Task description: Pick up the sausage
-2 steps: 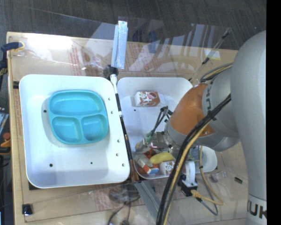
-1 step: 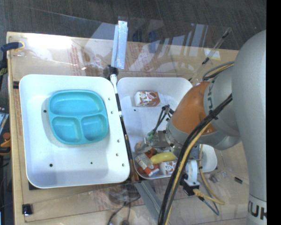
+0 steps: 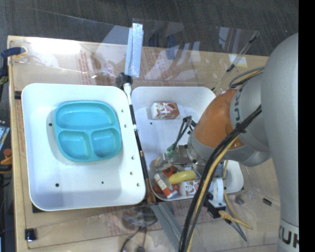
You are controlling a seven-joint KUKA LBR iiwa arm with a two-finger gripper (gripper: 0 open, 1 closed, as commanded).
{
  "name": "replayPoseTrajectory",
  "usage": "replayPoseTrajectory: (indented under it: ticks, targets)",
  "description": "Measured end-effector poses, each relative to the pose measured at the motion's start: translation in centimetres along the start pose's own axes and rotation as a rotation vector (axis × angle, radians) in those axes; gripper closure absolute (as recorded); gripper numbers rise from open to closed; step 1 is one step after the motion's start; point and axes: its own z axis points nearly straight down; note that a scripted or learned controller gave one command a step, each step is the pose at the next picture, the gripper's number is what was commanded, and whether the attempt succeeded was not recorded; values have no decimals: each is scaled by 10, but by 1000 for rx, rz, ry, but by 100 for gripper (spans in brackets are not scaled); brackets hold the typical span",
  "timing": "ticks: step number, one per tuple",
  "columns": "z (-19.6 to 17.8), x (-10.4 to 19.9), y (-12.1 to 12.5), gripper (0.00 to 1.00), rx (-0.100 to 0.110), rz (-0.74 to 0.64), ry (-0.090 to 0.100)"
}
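Observation:
The grey arm with its orange band (image 3: 216,125) reaches down into the right bin (image 3: 147,140). Its gripper (image 3: 170,159) is low over a heap of toy food at the bin's near edge. In that heap lie a reddish piece (image 3: 169,172) that may be the sausage, a yellow piece (image 3: 181,177) and a red-and-white packet (image 3: 163,186). The wrist and cables hide part of the heap. I cannot make out anything held by the gripper.
A small brown-and-white carton (image 3: 164,110) lies at the far side of the right bin. The left bin (image 3: 37,172) holds a blue three-compartment plate (image 3: 89,129). A divider edge (image 3: 135,140) runs between the bins. Black and yellow cables (image 3: 199,209) hang off the arm near the bench front.

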Motion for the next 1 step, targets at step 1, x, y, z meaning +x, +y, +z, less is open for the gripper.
replayPoseTrajectory:
  ticks: [1]
  targets:
    - [-8, 0, -1, 100, 4, -5, 1]
